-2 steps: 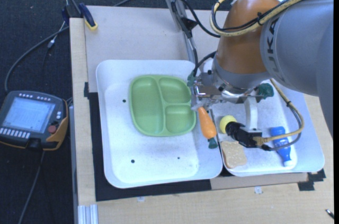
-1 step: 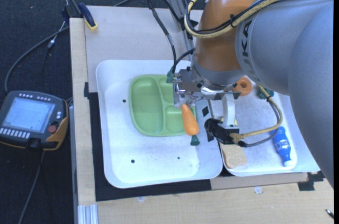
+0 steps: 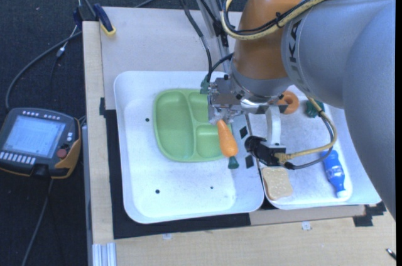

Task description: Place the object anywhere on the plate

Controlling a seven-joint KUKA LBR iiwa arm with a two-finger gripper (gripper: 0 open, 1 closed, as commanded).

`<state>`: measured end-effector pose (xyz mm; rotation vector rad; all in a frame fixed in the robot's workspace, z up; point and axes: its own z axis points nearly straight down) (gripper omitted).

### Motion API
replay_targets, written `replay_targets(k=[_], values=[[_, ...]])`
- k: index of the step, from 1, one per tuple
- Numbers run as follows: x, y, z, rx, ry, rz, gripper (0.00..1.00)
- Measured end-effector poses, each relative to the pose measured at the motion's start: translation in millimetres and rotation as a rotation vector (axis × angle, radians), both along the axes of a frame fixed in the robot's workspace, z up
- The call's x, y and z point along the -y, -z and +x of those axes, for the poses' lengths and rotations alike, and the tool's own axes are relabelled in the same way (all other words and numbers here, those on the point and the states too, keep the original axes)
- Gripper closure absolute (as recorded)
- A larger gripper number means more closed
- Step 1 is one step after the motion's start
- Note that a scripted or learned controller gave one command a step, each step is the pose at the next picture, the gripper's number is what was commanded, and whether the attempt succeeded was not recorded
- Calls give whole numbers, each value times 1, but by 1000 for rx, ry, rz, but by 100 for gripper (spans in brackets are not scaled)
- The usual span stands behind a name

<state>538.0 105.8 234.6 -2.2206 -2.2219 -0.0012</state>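
A green divided plate (image 3: 182, 126) lies in the left white bin (image 3: 163, 202). My gripper (image 3: 222, 115) hangs over the plate's right edge, under the orange wrist. It is shut on the upper end of an orange toy carrot (image 3: 227, 139). The carrot slants down and to the right, and its green tip (image 3: 233, 162) lies just past the plate's rim, near the bin's right wall.
The right bin (image 3: 314, 199) holds a bread slice (image 3: 277, 183), a blue bottle (image 3: 333, 171), a small orange item (image 3: 291, 101) and a green piece (image 3: 312, 109). A cable with a black plug (image 3: 260, 150) dangles beside the carrot. A teach pendant (image 3: 38, 142) sits off the bench at left.
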Motion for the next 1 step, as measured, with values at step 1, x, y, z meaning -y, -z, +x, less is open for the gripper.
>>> replay_targets(k=[1], values=[[0,0,0,-1,-1,0,0]])
